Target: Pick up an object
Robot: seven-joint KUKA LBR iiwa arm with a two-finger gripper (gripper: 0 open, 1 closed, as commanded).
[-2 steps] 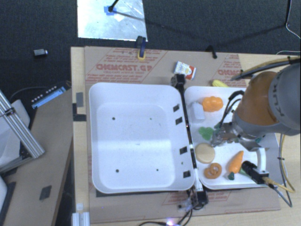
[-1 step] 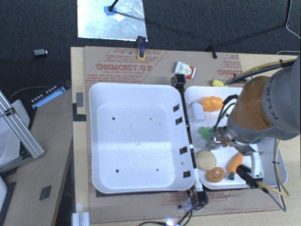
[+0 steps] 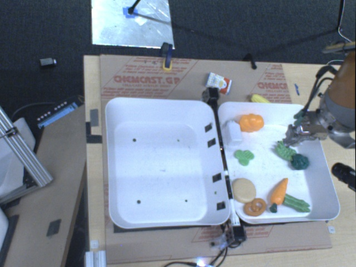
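Note:
The right bin (image 3: 325, 202) holds several toy foods: an orange pepper (image 3: 251, 122), a white block (image 3: 233, 132), a green leafy piece (image 3: 243, 157), a long green vegetable (image 3: 285, 151), a dark green broccoli (image 3: 300, 161), a tan round bun (image 3: 243, 189), a pretzel (image 3: 255, 207), a carrot (image 3: 278, 191) and a green pod (image 3: 296, 203). My gripper (image 3: 296, 133) hangs over the right bin's upper right part, just above the long green vegetable. Nothing shows between its fingers.
The left bin (image 3: 161, 160) lies beside the right one. A yellow banana-like piece (image 3: 259, 99) rests just beyond the right bin's far rim. A small white and orange item (image 3: 218, 82) lies on the cardboard behind the bins.

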